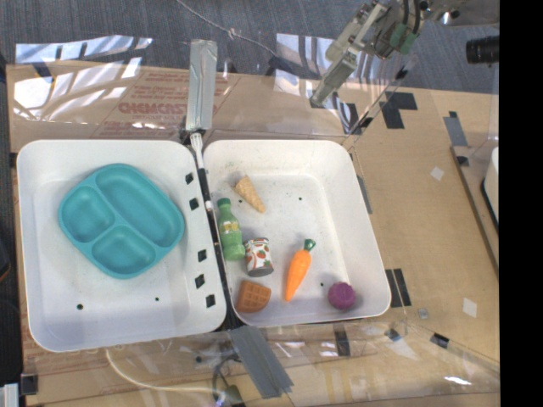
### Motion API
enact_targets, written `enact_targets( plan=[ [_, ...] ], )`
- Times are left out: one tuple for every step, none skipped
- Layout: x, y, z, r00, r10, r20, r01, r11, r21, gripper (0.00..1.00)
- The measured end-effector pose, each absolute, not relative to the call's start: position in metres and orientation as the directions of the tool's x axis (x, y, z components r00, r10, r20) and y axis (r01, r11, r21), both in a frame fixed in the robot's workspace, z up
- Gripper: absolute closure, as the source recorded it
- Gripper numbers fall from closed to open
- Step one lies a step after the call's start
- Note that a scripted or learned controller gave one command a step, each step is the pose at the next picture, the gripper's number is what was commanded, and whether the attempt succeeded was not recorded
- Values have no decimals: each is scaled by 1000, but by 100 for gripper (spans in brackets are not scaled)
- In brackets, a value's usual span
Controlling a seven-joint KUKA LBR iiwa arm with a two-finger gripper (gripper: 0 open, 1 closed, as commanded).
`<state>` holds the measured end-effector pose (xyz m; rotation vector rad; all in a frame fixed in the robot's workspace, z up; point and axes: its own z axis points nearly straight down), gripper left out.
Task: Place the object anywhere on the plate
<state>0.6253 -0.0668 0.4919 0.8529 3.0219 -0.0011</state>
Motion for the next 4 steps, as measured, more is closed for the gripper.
enact_targets(
  plan=[
    [625,-67,492,-852,523,-2,523,852,0,0],
    [625,-67,492,-852,523,-2,523,852,0,0],
    [625,-67,492,-852,523,-2,523,852,0,0],
    [625,-67,492,-852,523,-2,523,852,0,0]
  ],
)
